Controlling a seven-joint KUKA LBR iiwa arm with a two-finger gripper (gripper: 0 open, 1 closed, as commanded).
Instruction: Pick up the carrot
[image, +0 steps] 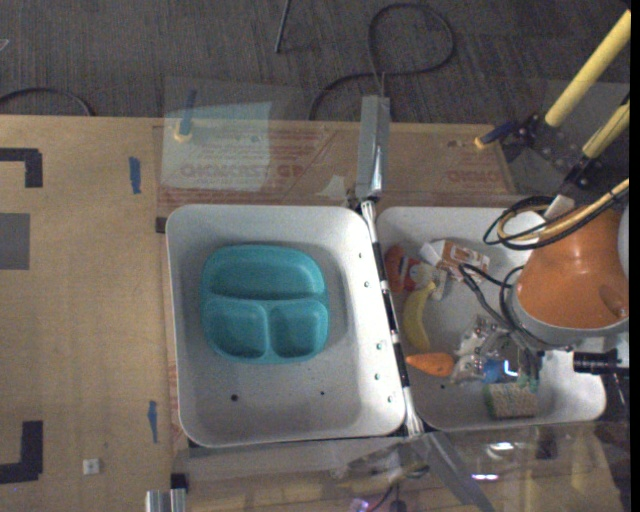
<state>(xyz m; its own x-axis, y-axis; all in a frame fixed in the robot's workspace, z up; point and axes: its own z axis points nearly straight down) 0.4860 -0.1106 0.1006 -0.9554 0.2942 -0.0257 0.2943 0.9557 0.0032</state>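
Carrot (432, 364): smooth orange taper beside curved yellow banana (418, 316).

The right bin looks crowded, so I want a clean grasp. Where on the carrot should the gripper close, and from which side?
Probably the carrot's free left end, coming from above. It lies flat, long axis across the bin, beside the banana; its right end meets the gripper and clutter, so close across its narrow width.
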